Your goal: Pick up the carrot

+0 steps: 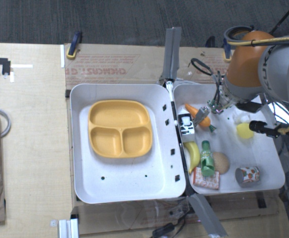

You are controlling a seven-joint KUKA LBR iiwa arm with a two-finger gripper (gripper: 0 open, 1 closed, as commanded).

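A: Where's the carrot (198,116)?

B: Right bin (263,155), upper-left part, close to the wall between the bins. Orange, lying at a slant, green end toward lower right.

A: And the gripper (215,106)?

B: Just right of the carrot & a bit above it, near but not on it. Can't tell how it's set, too small & cluttered w/ cables.

A: Anything else close by?

B: Banana (193,155) and green bottle (207,158) sit below the carrot, lemon (244,131) off to the right. Left bin (82,177) has a yellow divided plate (119,128).
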